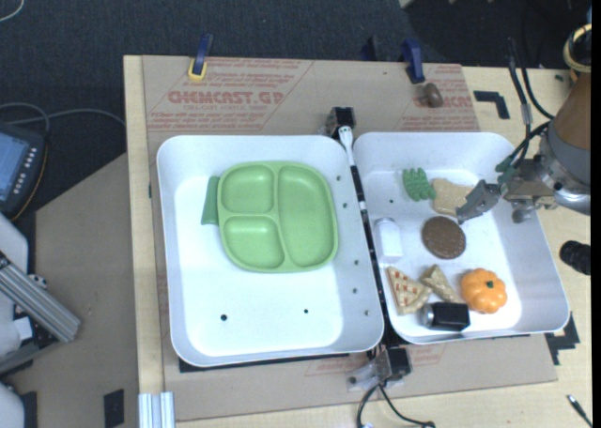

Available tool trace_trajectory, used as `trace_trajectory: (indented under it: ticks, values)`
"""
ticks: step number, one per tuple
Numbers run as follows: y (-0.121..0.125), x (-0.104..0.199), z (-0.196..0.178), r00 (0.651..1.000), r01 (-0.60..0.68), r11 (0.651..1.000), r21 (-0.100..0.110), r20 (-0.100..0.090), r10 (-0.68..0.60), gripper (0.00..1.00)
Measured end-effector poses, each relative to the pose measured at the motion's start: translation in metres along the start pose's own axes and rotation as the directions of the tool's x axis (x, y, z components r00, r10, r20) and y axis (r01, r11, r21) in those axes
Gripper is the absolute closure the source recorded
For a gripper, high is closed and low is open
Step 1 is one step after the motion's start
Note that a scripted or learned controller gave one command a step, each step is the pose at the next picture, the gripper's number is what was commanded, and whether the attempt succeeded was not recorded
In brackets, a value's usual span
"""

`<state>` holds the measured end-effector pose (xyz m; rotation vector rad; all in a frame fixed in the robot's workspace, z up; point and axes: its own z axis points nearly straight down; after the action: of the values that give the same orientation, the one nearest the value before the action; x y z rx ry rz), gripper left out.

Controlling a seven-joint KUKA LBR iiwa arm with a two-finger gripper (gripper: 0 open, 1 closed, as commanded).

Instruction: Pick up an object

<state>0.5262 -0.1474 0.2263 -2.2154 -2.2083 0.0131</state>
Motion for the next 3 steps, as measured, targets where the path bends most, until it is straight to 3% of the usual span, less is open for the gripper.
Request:
trace_trajectory:
  ticks: [1,3]
  values:
    - [0.003,0.0,-0.007,1.0,0.003,1.0,-0.014,0.003,-0.003,0.0]
    - [0.005,0.001,0.077,1.0,0.003,1.0,-0.01,0.001,-0.003,0.0]
